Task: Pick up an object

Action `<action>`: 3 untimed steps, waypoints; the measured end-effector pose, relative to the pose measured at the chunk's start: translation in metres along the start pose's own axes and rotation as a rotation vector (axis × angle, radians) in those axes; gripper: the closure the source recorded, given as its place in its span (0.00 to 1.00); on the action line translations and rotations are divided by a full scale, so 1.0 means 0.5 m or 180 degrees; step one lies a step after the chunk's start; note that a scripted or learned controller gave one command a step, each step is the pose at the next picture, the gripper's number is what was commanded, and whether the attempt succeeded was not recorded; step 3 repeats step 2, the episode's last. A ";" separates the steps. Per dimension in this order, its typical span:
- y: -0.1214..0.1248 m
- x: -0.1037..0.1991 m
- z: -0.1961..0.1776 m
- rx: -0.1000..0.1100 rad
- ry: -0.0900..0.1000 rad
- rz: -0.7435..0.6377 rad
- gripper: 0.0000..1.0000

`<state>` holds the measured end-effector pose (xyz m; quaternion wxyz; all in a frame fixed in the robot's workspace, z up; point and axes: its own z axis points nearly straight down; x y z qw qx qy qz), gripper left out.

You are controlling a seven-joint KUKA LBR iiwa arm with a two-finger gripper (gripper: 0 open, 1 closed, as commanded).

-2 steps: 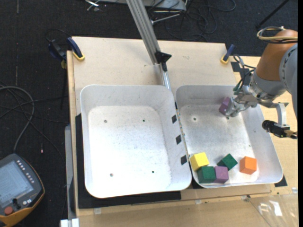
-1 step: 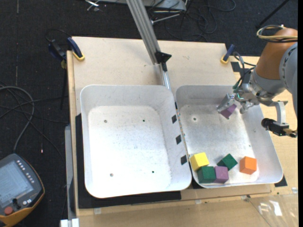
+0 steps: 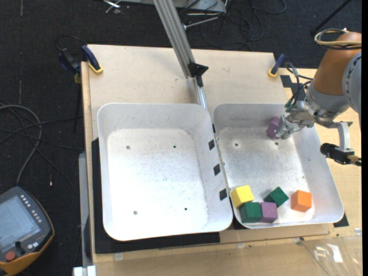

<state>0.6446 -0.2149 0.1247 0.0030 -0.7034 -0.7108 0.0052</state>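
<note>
Nearest, five blocks [image 3: 265,203] sit well below the fingers [image 3: 282,130] in the right bin [image 3: 322,171]. Whether these grip the purple block [image 3: 272,127] touching them, I cannot tell. Beyond, pale worktop [image 3: 149,73], dark floor [image 3: 34,16] with cables.

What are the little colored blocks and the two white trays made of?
The yellow block, orange block and purple block look like soft foam or matte plastic: flat color, no shine, though it's hard to be sure. The right tray and left tray look like hard white plastic, smooth with rounded corners and dark scuff specks. The bench looks like pale wood.
</note>
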 end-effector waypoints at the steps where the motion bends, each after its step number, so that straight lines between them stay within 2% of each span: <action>1: 0.006 0.002 -0.003 -0.0042 -0.0009 -0.0005 0.00; 2: 0.003 0.002 -0.021 -0.0019 -0.0006 -0.0008 1.00; 3: 0.003 0.002 -0.021 -0.0019 -0.0006 -0.0008 1.00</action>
